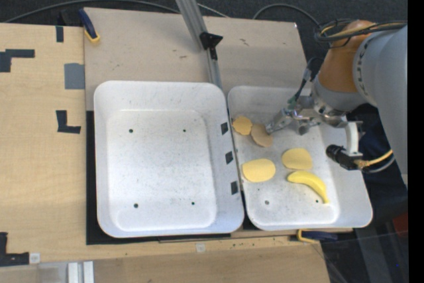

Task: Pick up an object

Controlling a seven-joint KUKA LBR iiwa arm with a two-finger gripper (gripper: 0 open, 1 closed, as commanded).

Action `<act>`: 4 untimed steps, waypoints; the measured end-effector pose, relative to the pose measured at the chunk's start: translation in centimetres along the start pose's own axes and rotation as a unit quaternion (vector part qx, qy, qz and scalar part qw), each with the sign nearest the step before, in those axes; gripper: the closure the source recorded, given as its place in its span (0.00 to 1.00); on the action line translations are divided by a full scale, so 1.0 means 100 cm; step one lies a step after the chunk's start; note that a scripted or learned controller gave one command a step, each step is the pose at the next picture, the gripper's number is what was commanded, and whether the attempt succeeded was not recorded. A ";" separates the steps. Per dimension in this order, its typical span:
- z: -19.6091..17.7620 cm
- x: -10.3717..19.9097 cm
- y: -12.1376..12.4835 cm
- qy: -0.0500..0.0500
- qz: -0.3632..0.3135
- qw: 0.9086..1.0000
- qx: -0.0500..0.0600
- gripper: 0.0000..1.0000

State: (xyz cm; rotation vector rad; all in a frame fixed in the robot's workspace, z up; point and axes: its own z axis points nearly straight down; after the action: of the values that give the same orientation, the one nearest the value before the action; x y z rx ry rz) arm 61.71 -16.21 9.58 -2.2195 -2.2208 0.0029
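Observation:
Several small food-shaped objects lie in the right bin (pixel 351 209). A round yellow piece (pixel 242 126) and a tan piece (pixel 262 137) sit together near its left wall. Lower down are a yellow oval (pixel 258 170), another yellow piece (pixel 297 158) and a banana (pixel 309 183). My gripper (pixel 278 123) hangs low over the upper part of this bin, just right of the tan piece and above the yellow piece. Nothing shows as held in it.
The left bin (pixel 106 142) lies beside the right one, their rims touching. A slanted metal pole (pixel 187 3) rises behind the bins. The grey arm with its orange band (pixel 341 66) and its cables cover the right bin's far right corner.

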 end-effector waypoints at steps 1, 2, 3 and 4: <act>-0.012 0.001 0.001 0.000 -0.001 1.000 -0.001 1.00; -0.055 -0.004 0.001 0.000 0.000 1.000 -0.003 1.00; -0.109 -0.013 -0.002 -0.001 0.000 1.000 -0.003 1.00; -0.127 -0.012 -0.001 0.000 0.000 1.000 -0.002 1.00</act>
State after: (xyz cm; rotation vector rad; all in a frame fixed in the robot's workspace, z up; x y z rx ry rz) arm 61.65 -17.46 22.33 -2.2208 -2.2238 -0.0012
